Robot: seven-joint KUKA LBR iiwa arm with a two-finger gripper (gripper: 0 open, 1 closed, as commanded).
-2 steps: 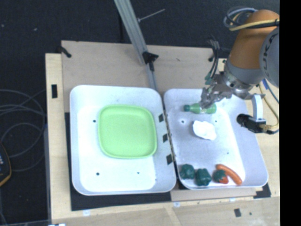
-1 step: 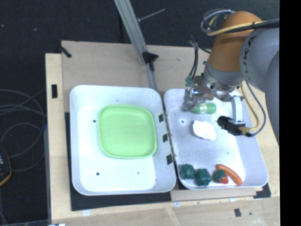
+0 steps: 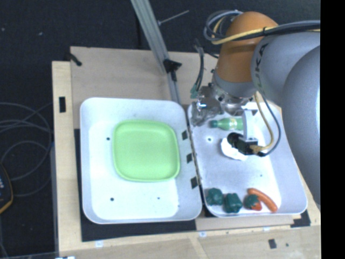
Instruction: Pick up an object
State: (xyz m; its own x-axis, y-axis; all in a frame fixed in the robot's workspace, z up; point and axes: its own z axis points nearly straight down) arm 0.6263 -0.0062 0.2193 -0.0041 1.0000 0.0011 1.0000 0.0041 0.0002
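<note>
Bottle (image 3: 226, 124), one, lies just beside the gripper (image 3: 199, 111). Whether its jaws are spread, I cannot tell. One plate (image 3: 145, 150), two blocks (image 3: 233, 202).

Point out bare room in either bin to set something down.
Left bin: bare floor rings the green plate, widest along the near edge. Right bin: open middle patch between the green bottle above and the dark green pieces and orange-red piece below. It is crowded at the far left corner, where the gripper sits by the bottle.
</note>
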